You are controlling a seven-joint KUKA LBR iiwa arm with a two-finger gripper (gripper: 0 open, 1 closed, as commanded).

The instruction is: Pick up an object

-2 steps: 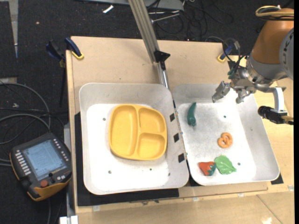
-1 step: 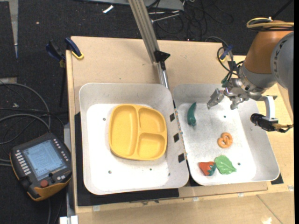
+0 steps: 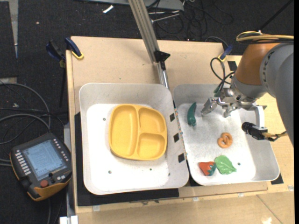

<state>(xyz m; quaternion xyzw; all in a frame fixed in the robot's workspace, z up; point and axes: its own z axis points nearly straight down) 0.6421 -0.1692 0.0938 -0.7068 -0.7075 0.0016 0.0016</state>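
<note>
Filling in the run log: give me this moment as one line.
gripper: open, above right bin, holding nothing | right bin: green pepper, pretzel, green leaf toy | left bin: yellow divided plate

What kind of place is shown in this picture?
Probably a robotics lab: a teach pendant lies on the floor, loose cables run behind the bench, and an arm's gripper hangs above a white bin.

A yellow divided plate lies in the left bin; what looks like a control pendant sits off the surface.
</note>
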